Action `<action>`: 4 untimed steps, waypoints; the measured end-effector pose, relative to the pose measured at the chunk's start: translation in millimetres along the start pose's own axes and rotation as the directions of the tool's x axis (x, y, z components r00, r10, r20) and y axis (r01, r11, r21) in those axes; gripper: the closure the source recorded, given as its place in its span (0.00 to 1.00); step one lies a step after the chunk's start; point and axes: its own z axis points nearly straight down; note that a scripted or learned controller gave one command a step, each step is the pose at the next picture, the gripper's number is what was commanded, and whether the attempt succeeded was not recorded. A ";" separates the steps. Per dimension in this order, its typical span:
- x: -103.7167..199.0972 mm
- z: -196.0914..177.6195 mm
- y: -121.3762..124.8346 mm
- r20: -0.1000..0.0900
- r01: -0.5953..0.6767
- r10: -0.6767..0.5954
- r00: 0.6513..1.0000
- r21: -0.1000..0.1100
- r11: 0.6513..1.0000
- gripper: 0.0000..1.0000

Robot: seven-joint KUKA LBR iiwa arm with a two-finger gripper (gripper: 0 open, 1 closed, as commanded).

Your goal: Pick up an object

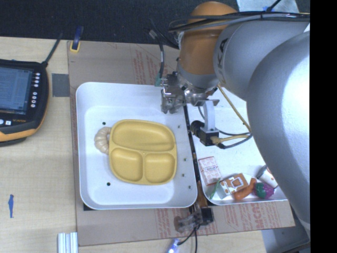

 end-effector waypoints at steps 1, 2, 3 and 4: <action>-99.6 -17.2 3.7 0.000 -0.002 0.002 1.000 -0.001 1.000 1.00; -7.4 0.6 8.2 0.000 0.003 -0.003 1.000 0.000 1.000 1.00; 34.4 50.8 18.1 0.001 0.003 -0.003 1.000 0.002 1.000 1.00; 125.4 17.3 31.8 -0.001 0.004 -0.004 1.000 -0.001 1.000 1.00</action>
